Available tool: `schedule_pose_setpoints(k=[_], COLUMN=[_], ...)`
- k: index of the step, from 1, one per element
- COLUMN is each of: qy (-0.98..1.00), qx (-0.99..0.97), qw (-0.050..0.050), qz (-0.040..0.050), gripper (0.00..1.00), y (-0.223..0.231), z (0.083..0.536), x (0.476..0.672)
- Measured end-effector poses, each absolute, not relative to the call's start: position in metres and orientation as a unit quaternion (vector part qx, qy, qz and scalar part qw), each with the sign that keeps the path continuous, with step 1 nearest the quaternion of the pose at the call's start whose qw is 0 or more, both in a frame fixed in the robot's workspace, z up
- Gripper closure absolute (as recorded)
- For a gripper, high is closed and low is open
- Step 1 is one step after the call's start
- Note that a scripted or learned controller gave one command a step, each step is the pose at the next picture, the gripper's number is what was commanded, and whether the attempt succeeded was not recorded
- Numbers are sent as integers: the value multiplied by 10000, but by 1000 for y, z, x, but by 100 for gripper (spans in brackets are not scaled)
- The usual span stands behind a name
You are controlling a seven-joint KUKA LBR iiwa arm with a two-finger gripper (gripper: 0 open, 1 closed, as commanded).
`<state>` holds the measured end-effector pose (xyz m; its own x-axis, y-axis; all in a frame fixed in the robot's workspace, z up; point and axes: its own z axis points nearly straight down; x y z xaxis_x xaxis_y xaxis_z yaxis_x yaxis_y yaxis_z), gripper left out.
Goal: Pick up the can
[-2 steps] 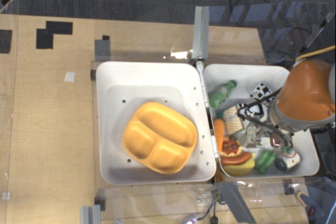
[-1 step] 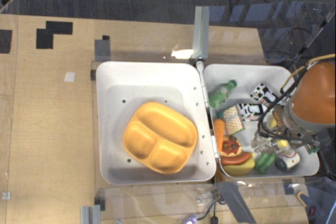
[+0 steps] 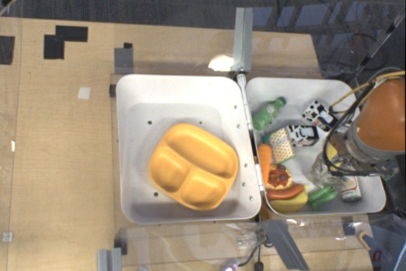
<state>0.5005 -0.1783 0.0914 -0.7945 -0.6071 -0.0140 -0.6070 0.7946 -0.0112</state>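
Over the right bin (image 3: 374, 203), the arm (image 3: 380, 120) is hanging low by the can (image 3: 350, 189), which is lying near the front corner. I cannot tell the gripper's state. It is getting ready to grab; next it needs to close around the can.

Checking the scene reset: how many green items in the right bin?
2: a green bottle near the divider at the bin's far left, and a green vegetable at the near edge beside the can. The arm may hide others.

Wooden bench (image 3: 57, 155), two white bins (image 3: 130, 155) side by side
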Motion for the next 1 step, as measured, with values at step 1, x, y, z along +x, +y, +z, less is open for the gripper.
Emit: schedule_pose_setpoints(k=[1], qy=[9451], qx=[-3266], qw=[78], qz=[-38], gripper=[100], y=[-206], z=[188], x=[502])
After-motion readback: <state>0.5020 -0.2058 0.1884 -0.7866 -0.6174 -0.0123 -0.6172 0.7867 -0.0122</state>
